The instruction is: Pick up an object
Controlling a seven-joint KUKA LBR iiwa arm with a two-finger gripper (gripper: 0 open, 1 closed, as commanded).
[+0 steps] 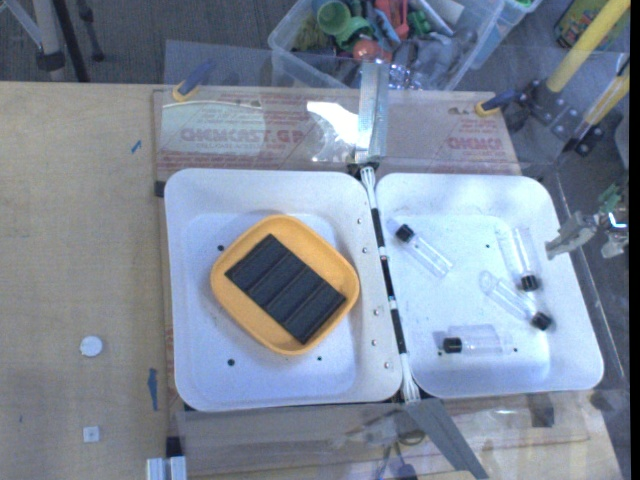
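The left bin (190, 268) holds a yellow square tray (285, 283), turned at an angle, with a black ribbed pad on top. Several clear plastic vials with black caps lie flat in the right bin (570, 368). One vial (422, 249) lies near the bin's left side. Another vial (478, 341) rests near the front. Two more lie towards the right wall, an upper vial (521, 256) and a lower vial (514, 302).
A clear tub of colourful toys (400, 13) stands behind the bins. A metal clamp-like piece (580, 231) sticks in at the right bin's right rim. A metal strip (372, 108) stands upright at the back between the bins. Bare wooden bench (70, 248) lies to the left.
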